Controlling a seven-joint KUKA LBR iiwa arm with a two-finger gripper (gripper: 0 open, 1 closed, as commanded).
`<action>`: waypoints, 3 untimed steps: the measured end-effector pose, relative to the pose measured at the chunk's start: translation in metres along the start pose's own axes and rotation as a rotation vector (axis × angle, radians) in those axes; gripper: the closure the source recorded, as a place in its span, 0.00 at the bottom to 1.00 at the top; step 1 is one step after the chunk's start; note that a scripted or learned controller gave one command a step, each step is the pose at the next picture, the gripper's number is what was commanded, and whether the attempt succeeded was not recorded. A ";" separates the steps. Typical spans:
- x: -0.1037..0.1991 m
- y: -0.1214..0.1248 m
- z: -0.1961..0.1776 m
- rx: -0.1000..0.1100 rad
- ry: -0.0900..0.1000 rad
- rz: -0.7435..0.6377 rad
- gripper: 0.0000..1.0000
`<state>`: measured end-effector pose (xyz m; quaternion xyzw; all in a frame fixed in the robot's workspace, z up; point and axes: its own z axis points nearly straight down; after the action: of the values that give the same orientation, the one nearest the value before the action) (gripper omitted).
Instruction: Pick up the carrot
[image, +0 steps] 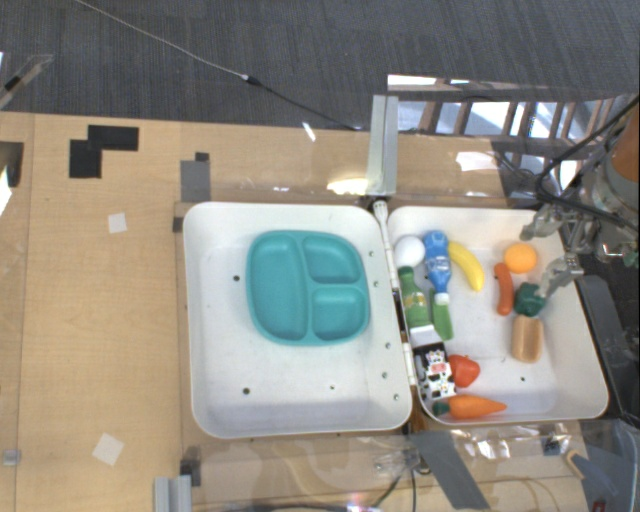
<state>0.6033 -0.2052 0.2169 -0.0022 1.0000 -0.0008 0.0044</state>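
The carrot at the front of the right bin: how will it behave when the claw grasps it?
The carrot looks like stiff, smooth plastic, so probably light and slippery. Its tapered round shape may roll or squeeze out. It lies against the bin wall, leaving little room.

No legible text, label, brand, number or sign on anything here.

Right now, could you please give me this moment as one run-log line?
carrot: right bin, front edge, untouched | pincer: above bin's right side, away from carrot | plate: left bin
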 end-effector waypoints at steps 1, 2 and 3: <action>0.006 0.001 0.122 -0.002 0.005 0.099 0.00; 0.044 0.002 0.127 0.000 -0.008 0.231 0.00; 0.088 0.002 0.126 0.000 -0.010 0.467 0.00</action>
<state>0.5166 -0.2041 0.0904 0.2291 0.9734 0.0003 0.0095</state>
